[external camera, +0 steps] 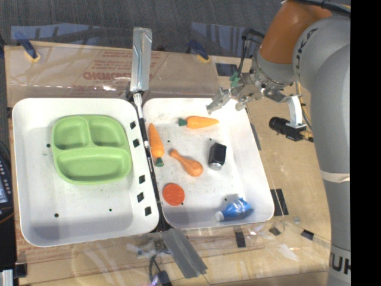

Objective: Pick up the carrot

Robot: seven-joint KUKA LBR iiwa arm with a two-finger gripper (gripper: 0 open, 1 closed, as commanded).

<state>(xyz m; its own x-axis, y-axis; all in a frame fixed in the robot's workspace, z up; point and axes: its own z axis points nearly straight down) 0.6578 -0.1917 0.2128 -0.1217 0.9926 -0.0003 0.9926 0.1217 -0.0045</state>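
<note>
Jaws [228, 100] apart above right bin [260, 177] rim, near carrot [199, 122]; arm lettering partly readable "KU".

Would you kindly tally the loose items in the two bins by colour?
Orange: 4 (carrot, carrot, drumstick-shaped piece, round piece)
Green: 1 (divided plate)
Black: 1 (small block)
Blue: 1 (crumpled item)
Total: 7

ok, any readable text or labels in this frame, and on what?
"KU": white letters low on the grey robot arm, cut off by the frame edge.
Red print on the clear plastic sheet behind the white bins: mirrored and blurred, unreadable.
Blue crumpled packet: no text legible.
</note>
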